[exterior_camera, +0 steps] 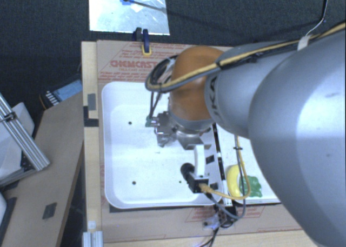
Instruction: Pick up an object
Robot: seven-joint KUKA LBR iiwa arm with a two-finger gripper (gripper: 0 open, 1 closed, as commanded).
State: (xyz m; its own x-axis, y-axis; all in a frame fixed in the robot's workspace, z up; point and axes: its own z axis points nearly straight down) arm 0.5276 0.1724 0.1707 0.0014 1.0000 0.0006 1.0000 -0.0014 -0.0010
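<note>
The grey arm comes in from the right, and its orange band hangs over the left white bin. Below the band, the gripper points down over that bin's middle, close to the floor. I see no object under it or in it. A yellow banana-like object and a green object lie in the right bin, just right of the divider. The arm hides most of the right bin.
Black and yellow cables trail from the wrist over the divider between the bins. A brown board lies under both bins. A shiny sheet sits beyond it, and an aluminium rail stands at the left.
</note>
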